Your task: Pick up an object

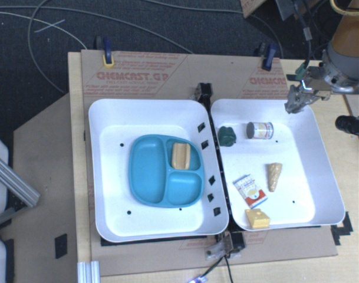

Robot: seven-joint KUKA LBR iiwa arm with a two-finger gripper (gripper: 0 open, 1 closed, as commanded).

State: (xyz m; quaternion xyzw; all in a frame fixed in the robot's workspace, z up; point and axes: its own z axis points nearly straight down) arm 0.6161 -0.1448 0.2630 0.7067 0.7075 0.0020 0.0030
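1. Left bin (102,158) is sitting on the tabletop (79,158), carrying a blue divided tray (147,173); a tan bread-like piece (180,155) is lying in the tray's upper right compartment.
2. Right bin (320,175) is lying just beside it, the two meeting at a black divider.
3. Dark green lump (227,135) is resting near the right bin's left wall.
4. Red-and-white packet (250,190) is lying lower down, with a yellow block (259,219) just below it at the front rim.
5. Small can (260,130) is lying on its side, right of the green lump.
6. Beige cone (274,176) is sitting mid-bin, apart from the rest.
7. Gripper (297,102) is hovering over the right bin's far right corner, holding nothing; can't tell jaws' width.
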